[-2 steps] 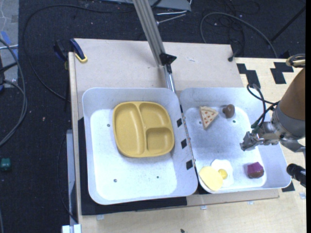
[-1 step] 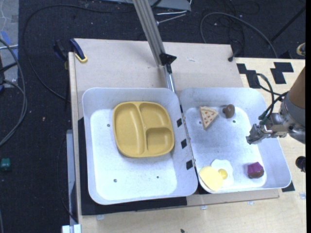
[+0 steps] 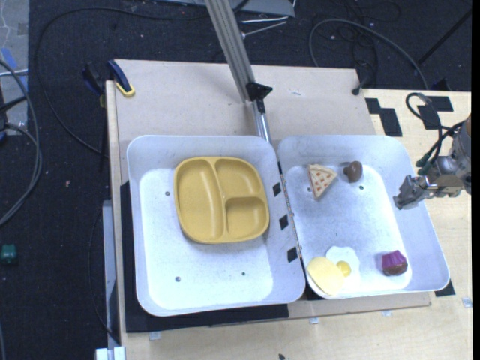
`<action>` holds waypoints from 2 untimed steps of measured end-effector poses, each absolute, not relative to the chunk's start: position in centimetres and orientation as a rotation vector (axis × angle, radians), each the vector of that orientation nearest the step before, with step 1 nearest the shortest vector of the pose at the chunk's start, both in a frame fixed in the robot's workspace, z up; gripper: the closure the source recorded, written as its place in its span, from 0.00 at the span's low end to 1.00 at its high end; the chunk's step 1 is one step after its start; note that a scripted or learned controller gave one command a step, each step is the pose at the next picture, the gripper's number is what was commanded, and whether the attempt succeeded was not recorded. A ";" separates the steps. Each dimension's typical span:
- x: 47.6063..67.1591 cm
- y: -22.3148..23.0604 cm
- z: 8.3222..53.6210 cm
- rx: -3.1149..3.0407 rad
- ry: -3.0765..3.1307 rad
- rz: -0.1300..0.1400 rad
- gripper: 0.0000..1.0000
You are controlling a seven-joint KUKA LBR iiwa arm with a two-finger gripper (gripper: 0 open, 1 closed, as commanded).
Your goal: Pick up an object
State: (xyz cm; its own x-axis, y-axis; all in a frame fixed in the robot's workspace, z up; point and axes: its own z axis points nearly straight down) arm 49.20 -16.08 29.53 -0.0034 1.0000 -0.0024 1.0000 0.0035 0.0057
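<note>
Pale wood counter [image 3: 195, 96] on a dark, cable-strewn floor [image 3: 60, 43]; we read no writing, and cannot tell the fingers' [image 3: 405, 193] state at its right edge.

pizza slice [image 3: 321, 180], brown ball [image 3: 352, 172], fried egg [image 3: 343, 260], purple piece [image 3: 394, 262]

A small part of the robot arm [image 3: 456, 165] is seen just past the right rim of the right bin [image 3: 420, 201]. It is grey and silver metal. Thin dark cables are looped above it. Its grey gripper [image 3: 407, 193] looks blocky and dull.
</note>
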 end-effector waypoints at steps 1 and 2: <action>50.1 -10.9 29.4 2.213 2.230 0.002 1.00; 50.0 -5.5 29.4 2.213 2.230 0.001 1.00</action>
State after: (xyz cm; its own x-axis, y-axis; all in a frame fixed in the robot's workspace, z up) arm 49.99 -5.53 29.41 -0.0076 1.0000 0.0007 1.0000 0.0076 0.0000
